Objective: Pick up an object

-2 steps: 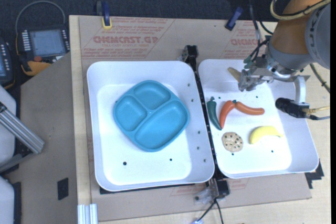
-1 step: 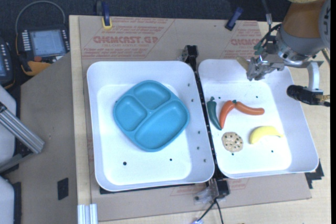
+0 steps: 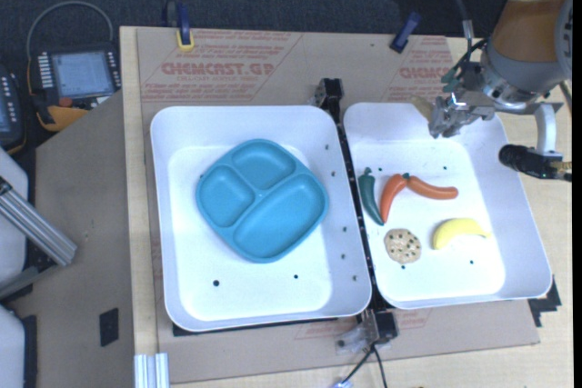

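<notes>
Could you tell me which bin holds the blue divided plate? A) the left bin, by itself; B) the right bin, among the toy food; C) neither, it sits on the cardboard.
A: the blue divided plate lies alone in the left bin, while the toy food sits in the right bin.

Light: we are seeing even, bright overhead light.
Glare: white bins [image 3: 245, 304] are washing out.
Blur: softening toward twelve o'clock.
</notes>
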Tool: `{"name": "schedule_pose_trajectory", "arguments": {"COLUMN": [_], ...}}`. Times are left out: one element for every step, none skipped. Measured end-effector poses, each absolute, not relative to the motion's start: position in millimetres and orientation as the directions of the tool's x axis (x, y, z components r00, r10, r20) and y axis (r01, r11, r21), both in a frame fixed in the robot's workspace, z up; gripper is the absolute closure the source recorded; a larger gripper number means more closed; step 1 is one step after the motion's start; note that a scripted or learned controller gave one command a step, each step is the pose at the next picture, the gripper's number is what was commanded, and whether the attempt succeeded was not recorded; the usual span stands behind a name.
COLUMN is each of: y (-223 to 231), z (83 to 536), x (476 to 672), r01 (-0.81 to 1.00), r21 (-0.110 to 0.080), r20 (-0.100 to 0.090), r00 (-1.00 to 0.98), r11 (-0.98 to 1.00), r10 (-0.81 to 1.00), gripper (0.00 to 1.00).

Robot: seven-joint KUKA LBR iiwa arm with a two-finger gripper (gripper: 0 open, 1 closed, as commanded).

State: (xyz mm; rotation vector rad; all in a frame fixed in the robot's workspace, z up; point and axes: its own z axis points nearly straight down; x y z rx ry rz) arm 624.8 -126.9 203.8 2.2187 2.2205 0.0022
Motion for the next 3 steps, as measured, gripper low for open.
{"name": "schedule_pose_trajectory", "arguments": {"y": [-72, -21, 30], "z": [197, 201, 196], "x": [616.7, 607.4, 597.5], "r01": [1.000, 1.000, 1.000], "r21": [-0.003, -0.003, -0.004], "r20": [0.003, 0.003, 0.003], "r00": [-0.006, -0.006, -0.006], "r11": [0.006, 0.006, 0.006], "r10": [1.000, 1.000, 1.000], "gripper": [1.00, 1.00, 1.00]}}
